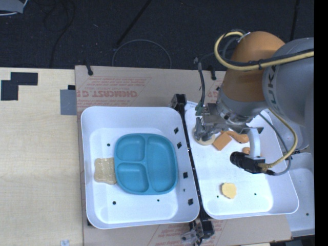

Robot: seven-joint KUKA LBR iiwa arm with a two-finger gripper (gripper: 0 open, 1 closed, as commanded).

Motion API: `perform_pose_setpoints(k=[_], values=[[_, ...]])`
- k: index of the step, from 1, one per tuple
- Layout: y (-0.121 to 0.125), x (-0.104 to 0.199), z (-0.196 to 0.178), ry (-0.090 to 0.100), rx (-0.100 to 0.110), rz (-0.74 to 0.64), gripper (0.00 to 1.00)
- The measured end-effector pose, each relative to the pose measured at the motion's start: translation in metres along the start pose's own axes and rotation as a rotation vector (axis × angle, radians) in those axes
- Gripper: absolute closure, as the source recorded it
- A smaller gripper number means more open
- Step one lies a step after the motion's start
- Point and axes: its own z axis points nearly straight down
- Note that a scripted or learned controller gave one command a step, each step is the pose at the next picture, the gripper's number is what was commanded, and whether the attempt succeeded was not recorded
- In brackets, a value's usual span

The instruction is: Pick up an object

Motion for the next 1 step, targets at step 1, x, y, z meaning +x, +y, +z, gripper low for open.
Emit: perform_pose_setpoints(k=[1], values=[[0.018,0.0493,0.0152,-0.001,0.0,0.001,1.0]])
